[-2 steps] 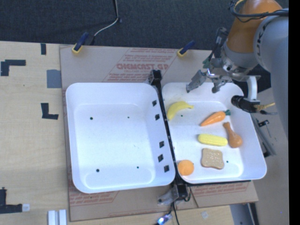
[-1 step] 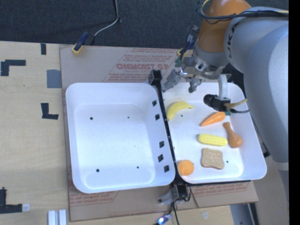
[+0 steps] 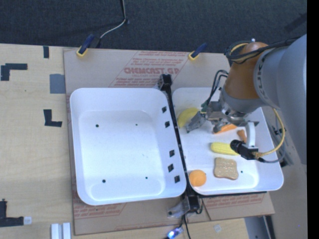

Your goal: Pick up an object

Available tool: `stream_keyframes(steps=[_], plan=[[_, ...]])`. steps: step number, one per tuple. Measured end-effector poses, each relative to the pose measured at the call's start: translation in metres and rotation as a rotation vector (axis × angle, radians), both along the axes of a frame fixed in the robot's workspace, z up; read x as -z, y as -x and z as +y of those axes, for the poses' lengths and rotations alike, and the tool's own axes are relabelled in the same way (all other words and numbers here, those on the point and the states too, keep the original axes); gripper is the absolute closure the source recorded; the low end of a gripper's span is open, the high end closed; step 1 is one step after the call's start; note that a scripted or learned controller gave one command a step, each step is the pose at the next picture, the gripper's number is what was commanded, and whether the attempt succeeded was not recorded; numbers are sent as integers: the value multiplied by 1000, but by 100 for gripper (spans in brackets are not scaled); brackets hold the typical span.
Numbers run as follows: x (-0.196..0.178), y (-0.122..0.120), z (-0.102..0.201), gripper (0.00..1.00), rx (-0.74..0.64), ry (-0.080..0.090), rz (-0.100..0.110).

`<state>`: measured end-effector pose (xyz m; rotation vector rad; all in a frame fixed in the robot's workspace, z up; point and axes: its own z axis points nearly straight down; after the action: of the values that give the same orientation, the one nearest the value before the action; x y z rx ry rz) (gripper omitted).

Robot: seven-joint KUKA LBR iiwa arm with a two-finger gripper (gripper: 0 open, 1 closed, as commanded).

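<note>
The grey arm with the orange band [image 3: 244,78] is extended from the right edge of the bench over the right-hand shallow white plastic bin [image 3: 271,183]. The two-finger gripper [image 3: 219,123] is positioned low over the upper half of that bin. Whether its fingers are spread or pressed together cannot be told, as the wrist body and cabling hide them; no object is seen between them.

Several small objects are carried by the right bin. A rounded yellow lemon-shaped toy [image 3: 188,116] lies near the upper left corner, close to the divider between the bins and just beside the gripper. A small orange carrot-shaped piece [image 3: 226,129] lies beneath the wrist, near the bin's middle. A yellow corn-cob toy [image 3: 223,148] lies lengthwise at the centre. A tan toast-shaped slice [image 3: 226,169] rests towards the lower right corner, and an orange ball-shaped fruit [image 3: 198,178] sits in the lower left corner against the wall. The left-hand shallow white plastic bin [image 3: 119,143] stands alongside.

The yellow lemon-shaped toy is judged the likeliest target, being nearest the gripper. It is expected to be light, hollow and rigid, with a smooth, curved skin that may slip out of a shallow pinch. It should be grasped across its narrow middle, with the fingers lowered past its widest point. The nearby divider wall may obstruct one finger.
</note>
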<state>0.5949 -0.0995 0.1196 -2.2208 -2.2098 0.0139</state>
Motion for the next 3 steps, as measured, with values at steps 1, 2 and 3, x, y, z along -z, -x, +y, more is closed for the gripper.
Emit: stream_keyframes(steps=[1, 2, 3], plan=[[-187, -78, 57, 0, -13, 1, -34], [-185, -74, 53, 100, -8, 3, -12], [-141, -41, 61, 100, -5, 0, -5]])
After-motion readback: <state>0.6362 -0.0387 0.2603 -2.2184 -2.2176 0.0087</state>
